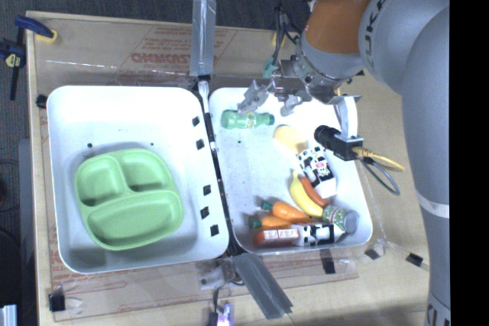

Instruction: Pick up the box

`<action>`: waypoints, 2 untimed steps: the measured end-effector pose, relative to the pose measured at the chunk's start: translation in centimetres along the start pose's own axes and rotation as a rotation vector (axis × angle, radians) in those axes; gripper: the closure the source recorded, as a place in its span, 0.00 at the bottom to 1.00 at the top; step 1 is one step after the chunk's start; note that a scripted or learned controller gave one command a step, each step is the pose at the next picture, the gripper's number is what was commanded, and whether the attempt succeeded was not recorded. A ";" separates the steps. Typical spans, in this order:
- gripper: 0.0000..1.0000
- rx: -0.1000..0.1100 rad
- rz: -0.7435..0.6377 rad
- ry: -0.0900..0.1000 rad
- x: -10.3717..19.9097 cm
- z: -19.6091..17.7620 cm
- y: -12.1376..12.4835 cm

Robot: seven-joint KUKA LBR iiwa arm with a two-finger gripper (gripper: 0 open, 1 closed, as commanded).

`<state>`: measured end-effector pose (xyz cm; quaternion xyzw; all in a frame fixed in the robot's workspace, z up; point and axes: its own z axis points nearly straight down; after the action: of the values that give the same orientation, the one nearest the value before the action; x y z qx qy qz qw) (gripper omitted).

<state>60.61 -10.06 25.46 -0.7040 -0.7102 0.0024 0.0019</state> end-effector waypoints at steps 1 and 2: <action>0.00 0.002 0.117 0.001 0.7 3.3 0.4; 0.00 0.005 0.509 0.002 2.9 6.5 1.3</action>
<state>61.87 -7.14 18.99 -0.8602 -0.5099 0.0039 0.0036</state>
